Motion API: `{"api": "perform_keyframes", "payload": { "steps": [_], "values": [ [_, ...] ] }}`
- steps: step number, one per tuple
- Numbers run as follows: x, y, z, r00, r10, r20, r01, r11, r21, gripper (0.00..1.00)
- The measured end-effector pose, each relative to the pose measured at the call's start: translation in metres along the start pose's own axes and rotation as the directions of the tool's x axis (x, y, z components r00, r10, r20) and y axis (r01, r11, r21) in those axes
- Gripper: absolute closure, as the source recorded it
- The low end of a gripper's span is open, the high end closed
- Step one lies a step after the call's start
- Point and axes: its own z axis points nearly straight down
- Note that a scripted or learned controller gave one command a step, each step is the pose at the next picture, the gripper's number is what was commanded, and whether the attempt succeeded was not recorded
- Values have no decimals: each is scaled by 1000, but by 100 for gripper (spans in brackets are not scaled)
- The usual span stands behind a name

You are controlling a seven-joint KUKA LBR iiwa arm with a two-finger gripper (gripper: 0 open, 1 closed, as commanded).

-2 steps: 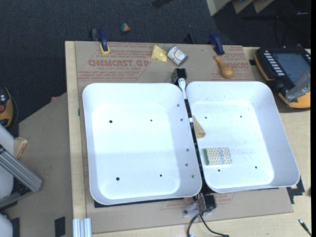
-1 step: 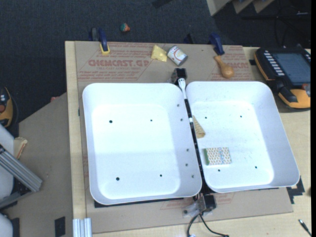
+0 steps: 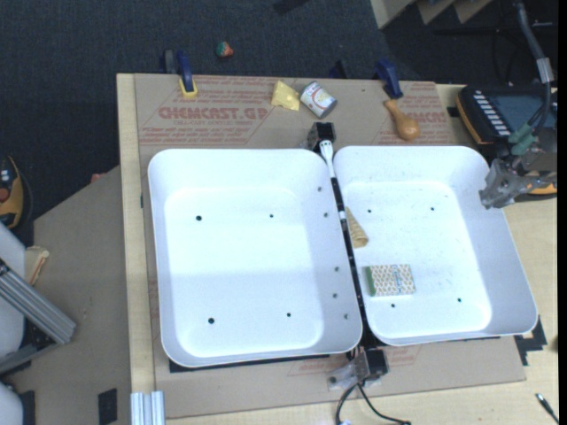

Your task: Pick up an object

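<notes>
In the right bin (image 3: 496,264) lies a small flat rectangular pad (image 3: 391,280) with a green and tan pattern, toward the front left. A tan wedge-shaped piece (image 3: 356,228) rests against that bin's left wall. My gripper (image 3: 498,189) hangs at the right bin's far right rim, well to the right of both objects and apart from them. Nothing shows in its grasp.
The left bin (image 3: 168,237) stands beside the right one. Behind the bins on the board are a yellow piece (image 3: 285,96), a small white box (image 3: 318,100) and a wooden-handled item (image 3: 403,122). Blue clamps (image 3: 185,76) hold the back edge. A black device (image 3: 493,113) sits at the right.
</notes>
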Motion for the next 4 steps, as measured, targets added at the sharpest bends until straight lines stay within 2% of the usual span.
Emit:
{"api": "perform_keyframes", "payload": {
  "steps": [1,2,3,4],
  "values": [
    [9,0,-119,1000,3,5,-3,1000,-26,100],
    [58,0,-13,1000,1,1,-1,1000,2,100],
    [80,0,-140,1000,2,3,-2,1000,-27,100],
    [153,0,-29,1000,-2,3,2,1000,3,100]
  ]
}}
